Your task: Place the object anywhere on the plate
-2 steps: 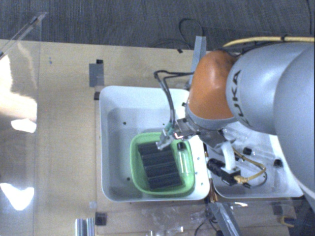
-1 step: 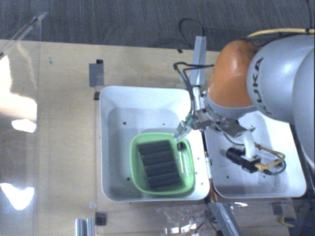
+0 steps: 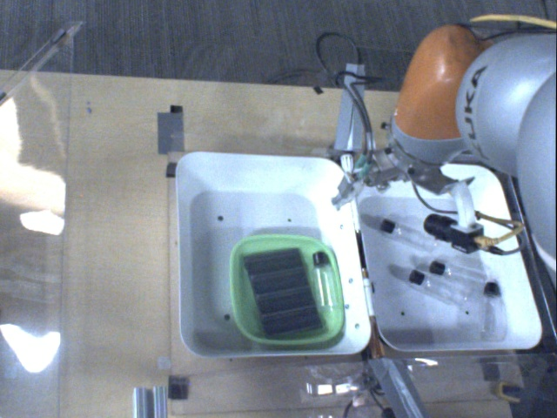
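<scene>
Bench top (image 3: 87,233) pale, two white bins side by side. Left bin (image 3: 200,233) holds the green plate (image 3: 239,277), which sits toward the bin's near right corner.

On the plate: a dark ridged block (image 3: 280,294) across its middle, lying at a slant. Just right of the block, a clear vial with a black cap (image 3: 324,277) lies inside the plate's right rim, cap pointing away from the viewer. The vial rests on the plate, close beside the block.

Up and right of the plate, the gripper (image 3: 352,185) hangs over the far end of the wall where the two bins meet, well apart from the vial on the plate. Nothing seen in its grasp; whether it is wide or narrow cannot be told from here.

Right of the plate, the right bin (image 3: 522,320) holds several more black-capped clear vials (image 3: 416,277), scattered singly. The grey and orange arm (image 3: 505,85) looms above that bin's far side.
</scene>
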